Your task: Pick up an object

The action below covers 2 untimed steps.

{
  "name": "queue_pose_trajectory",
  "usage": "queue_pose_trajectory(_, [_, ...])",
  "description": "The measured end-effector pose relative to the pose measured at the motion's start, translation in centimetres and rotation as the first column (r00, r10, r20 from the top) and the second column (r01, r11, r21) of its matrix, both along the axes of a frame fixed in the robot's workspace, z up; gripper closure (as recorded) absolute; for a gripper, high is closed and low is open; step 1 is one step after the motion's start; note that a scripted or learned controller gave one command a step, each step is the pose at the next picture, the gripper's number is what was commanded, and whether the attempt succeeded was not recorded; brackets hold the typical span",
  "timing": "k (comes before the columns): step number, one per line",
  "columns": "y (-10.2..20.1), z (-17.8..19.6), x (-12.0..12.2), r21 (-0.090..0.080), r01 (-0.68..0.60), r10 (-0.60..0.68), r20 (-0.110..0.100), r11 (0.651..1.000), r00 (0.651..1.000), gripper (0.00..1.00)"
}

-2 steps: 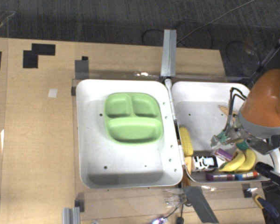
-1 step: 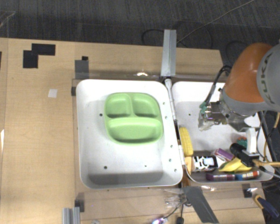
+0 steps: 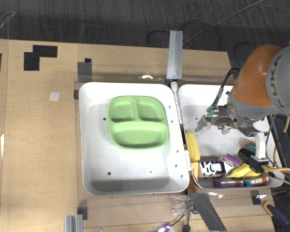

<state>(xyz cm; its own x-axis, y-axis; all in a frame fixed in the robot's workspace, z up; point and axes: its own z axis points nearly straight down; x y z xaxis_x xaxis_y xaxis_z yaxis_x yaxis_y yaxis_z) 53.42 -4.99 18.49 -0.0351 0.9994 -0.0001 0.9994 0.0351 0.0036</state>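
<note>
The grey arm with its orange band [image 3: 257, 81] reaches in over the right-hand shallow white bin [image 3: 203, 96], and its two-finger gripper [image 3: 205, 121] hangs above the bare white floor in the middle of that bin. At this slant and size it cannot be told whether the gripper is released or clenched, though nothing can be made out in its grasp. The things it could take lie along the near side of the same bin: a yellow corn cob [image 3: 193, 147] against the bin's left wall, a small black-and-white printed card [image 3: 211, 167], a purple tube-like piece [image 3: 230, 159], a yellow banana-shaped toy [image 3: 241, 171] and a row of coloured markers [image 3: 241, 182] by the near rim. The left-hand shallow white bin [image 3: 94, 129] holds only a green plastic divided tray [image 3: 137, 121]. The step in hand looks like the approach, with no object yet taken. The corn cob lies nearest, so the next move probably calls for shifting toward the near side, lining up across the cob and descending without catching the bin wall just beside it.
</note>
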Motion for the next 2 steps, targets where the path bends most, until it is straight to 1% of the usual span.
queue_pose_trajectory(1, [-0.5,-0.1,-3.4,0.0,0.263,-0.263,-0.003,0.965,0.965,0.0])
queue_pose_trajectory(2, [-7.3,-1.4,6.9,-0.001,0.068,-0.068,0.001,0.998,0.998,0.0])
